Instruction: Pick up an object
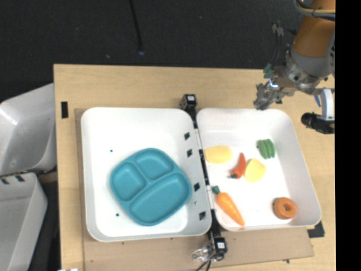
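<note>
over the far right corner of the bench (141, 83), above the far rim of the right bin (302, 151): the gripper (265, 97), hanging off the grey arm (310, 38) with its orange band. holding nothing visible between the tips; open or closed, cannot tell, too small and dark against the wood.

down in the right bin, six toy foods to choose from. near the far left corner, a yellow lemon-like piece (218, 154). just beside it toward the middle, a small red chili pepper (240, 166), touching or nearly touching a second yellow piece (255, 170). toward the far right, a green ridged vegetable (265, 148), lying apart from the rest. against the near left edge, an orange carrot (230, 207), tip angled toward the near rim. in the near right corner, an orange ring-shaped doughnut (285, 208).

in the left bin (96, 151), a blue divided plate (149, 186), sitting near the middle, not part of the pick.

likely all light, hollow plastic, stiff and smooth, so prone to squirting out of a pinch. best bet by judgement: the green vegetable, closest to the gripper, free on all sides, ridges offering some bite; to be taken across its short width. carrot second, gripped mid-body, though crowding the bin wall. yellow pieces rounder, slipperier, and one crowded by the pepper.
</note>
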Robot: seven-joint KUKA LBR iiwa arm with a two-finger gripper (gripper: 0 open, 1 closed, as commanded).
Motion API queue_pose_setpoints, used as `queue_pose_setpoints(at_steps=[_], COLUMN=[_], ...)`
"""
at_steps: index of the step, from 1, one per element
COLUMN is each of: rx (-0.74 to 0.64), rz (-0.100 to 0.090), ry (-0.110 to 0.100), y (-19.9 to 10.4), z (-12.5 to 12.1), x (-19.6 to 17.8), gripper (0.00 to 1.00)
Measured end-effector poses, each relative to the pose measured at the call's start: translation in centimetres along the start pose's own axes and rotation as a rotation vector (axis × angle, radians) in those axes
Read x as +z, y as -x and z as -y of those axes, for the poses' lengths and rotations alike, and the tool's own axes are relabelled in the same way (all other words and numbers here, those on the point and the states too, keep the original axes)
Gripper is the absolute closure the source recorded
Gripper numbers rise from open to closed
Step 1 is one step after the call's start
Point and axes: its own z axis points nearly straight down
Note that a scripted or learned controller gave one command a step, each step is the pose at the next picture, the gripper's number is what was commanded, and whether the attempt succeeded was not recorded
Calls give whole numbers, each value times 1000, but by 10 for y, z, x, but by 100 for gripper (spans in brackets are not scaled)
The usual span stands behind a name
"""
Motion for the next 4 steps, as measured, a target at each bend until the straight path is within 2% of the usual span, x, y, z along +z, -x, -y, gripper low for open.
queue_pose_setpoints(at_steps=[2, 4], rx=[-3, -4], rz=[-2, -3], ry=[-6, -8], y=[-106, -224], z=[19, 35], x=[-16, 10], gripper=[100, 100])
